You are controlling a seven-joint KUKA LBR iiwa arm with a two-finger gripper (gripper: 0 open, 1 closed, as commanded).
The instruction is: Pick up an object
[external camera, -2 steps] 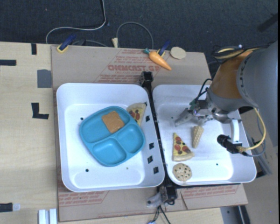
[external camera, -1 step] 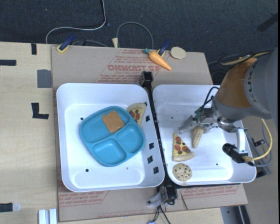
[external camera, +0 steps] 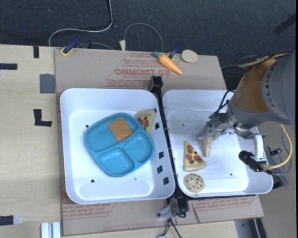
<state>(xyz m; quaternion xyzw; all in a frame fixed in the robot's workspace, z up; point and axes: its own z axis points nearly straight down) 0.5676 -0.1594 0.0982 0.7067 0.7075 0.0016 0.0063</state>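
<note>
My gripper (external camera: 209, 134) reaches down into the right bin (external camera: 238, 103), near its middle. Directly below its tip, and touching or nearly touching it, is a pale tan wedge (external camera: 207, 147); I cannot see whether the wedge is gripped. A pizza slice (external camera: 192, 155) with red toppings lies just left of the wedge on the bin floor. A round speckled cookie (external camera: 193, 183) sits near the bin's front edge.
The left bin (external camera: 74, 133) holds a blue divided tray (external camera: 119, 150) with a brown toast square (external camera: 120, 129) in it, and another pizza slice (external camera: 146, 118) beside the tray. A toy carrot (external camera: 170, 63) and a pale disc (external camera: 189, 56) lie on the cardboard behind the bins.
</note>
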